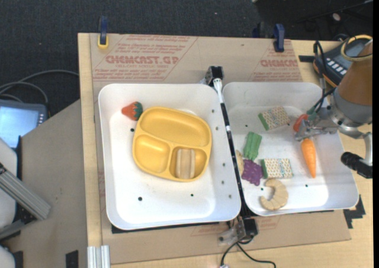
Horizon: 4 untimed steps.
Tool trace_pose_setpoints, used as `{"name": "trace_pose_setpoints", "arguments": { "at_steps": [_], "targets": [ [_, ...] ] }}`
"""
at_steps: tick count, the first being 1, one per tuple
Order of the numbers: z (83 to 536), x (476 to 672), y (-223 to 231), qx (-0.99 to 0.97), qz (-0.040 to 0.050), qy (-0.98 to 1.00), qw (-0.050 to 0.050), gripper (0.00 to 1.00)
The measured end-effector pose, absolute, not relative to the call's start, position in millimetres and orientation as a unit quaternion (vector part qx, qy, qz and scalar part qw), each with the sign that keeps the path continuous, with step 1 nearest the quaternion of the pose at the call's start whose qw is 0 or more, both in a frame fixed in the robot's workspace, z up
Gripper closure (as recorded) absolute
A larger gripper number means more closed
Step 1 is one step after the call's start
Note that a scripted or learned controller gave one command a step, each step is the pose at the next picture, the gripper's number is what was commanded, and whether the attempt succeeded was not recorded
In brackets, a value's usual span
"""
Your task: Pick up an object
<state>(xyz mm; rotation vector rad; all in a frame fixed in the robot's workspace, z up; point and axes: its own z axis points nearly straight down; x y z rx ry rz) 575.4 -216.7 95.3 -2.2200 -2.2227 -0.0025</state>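
1. Reaching for the carrot point(309, 156) is how I read the step in hand: it lies near the right wall of the right bin point(296, 90), leafy end up and tip towards the front edge.
2. My gripper point(312, 125) sits right at the carrot's top end, beside a small red piece point(299, 123) I can't identify. Whether my tool is released or clenched I cannot tell; nothing is visibly lifted.
3. Next, I judge, I must settle squarely over the carrot's body rather than its end, clamp across its narrow width, then rise straight.
4. Well clear to the left lie two patterned sponge blocks point(274, 117), a green piece point(253, 144), a purple piece point(251, 171) and a curved biscuit-like piece point(275, 194).
5. Further off, the left bin point(118, 190) holds a yellow divided plate point(172, 143) and a toy strawberry point(132, 110).
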Motion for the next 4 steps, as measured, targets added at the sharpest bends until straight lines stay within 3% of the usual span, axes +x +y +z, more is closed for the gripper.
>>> {"name": "trace_pose_setpoints", "arguments": {
  "at_steps": [1, 2, 3, 4],
  "targets": [
    [84.2, 614.0, -155.6, -0.705, -0.0007, -0.709, -0.002, 1.0],
    [84.6, 612.4, -156.6, -0.706, -0.0013, -0.708, 0.001, 0.0],
    [84.5, 579.3, -126.7, -0.707, 0.0009, -0.707, 0.003, 0.0],
    [95.0, 581.2, -128.2, -0.707, -0.0003, -0.707, 0.0, 1.0]
  ]
}}
